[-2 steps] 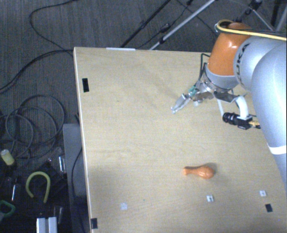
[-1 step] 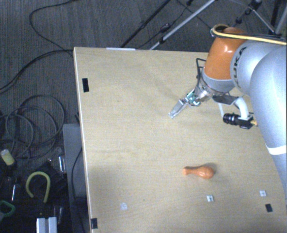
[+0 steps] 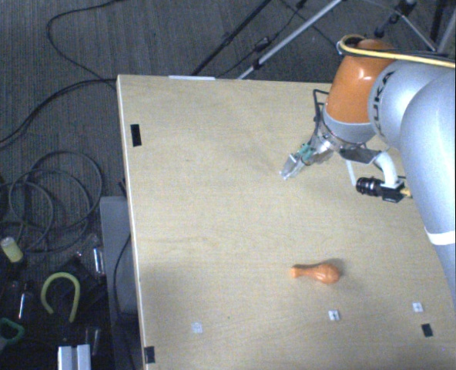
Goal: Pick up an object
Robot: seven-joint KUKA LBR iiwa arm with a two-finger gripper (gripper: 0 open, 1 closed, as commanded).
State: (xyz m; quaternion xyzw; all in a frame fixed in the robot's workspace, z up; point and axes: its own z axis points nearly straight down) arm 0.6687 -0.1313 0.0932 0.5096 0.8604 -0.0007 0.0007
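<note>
A small orange gourd-shaped object (image 3: 318,272) lies on the tan bench top (image 3: 212,230) toward the lower right, narrow end pointing left. My gripper (image 3: 292,168) hangs over the bench at the upper right, pointing down and to the left from the grey arm with its orange band (image 3: 355,91). The gripper is well above the orange object in the view and apart from it, with bare bench surface between them. I see nothing held at its tip.
Small white markers (image 3: 333,314) and black tape marks (image 3: 135,135) dot the bench. The bench's left edge (image 3: 128,206) drops to a floor with coiled cables (image 3: 51,199) and tools. Tripod legs (image 3: 305,21) cross the floor behind the bench.
</note>
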